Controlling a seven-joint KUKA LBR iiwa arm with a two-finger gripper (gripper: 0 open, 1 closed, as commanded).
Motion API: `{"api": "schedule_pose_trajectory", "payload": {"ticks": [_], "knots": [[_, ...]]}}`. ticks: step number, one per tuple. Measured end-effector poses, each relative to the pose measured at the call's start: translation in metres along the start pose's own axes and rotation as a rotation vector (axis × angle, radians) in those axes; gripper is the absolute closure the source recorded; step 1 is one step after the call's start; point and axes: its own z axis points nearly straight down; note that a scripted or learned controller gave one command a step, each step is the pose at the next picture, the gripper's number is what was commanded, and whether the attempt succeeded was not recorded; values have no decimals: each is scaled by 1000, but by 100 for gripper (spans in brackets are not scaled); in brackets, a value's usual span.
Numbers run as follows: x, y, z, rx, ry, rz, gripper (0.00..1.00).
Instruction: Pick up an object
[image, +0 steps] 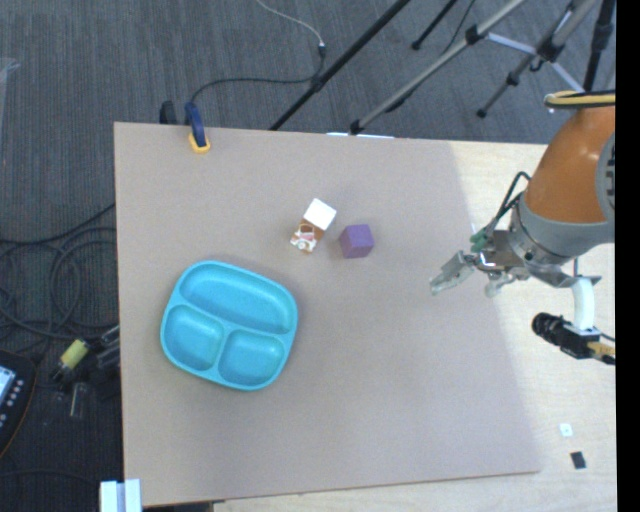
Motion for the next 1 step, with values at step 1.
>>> {"api": "schedule_pose_trajectory", "payload": {"ticks": [1], "knots": [[51, 41, 12, 1, -2, 328, 0]]}}
